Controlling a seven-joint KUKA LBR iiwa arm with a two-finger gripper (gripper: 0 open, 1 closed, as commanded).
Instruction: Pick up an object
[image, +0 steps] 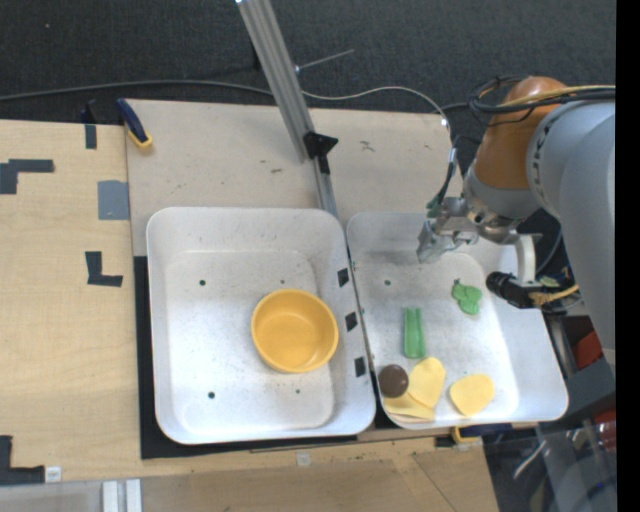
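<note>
pincer (436, 246) hangs over right bin (385, 235), grip state cannot tell; green stick (413, 332) lies just below-left of pincer toward camera, long axis running away from camera.

2 shallow white bins sit side by side on a pale wooden bench (60, 330), the left bin (175, 300) touching the right bin (530, 395) along a shared edge. A grey metal pole (285, 80) slants down from the top to a black clamp (320, 145) just above that edge. A thin cable (380, 95) curves across the beige board (220, 165) behind the bins. A blue-and-yellow clamp (133, 122) grips the board's far left corner. Dark tape marks (100, 268) lie on the bench at left.
</note>
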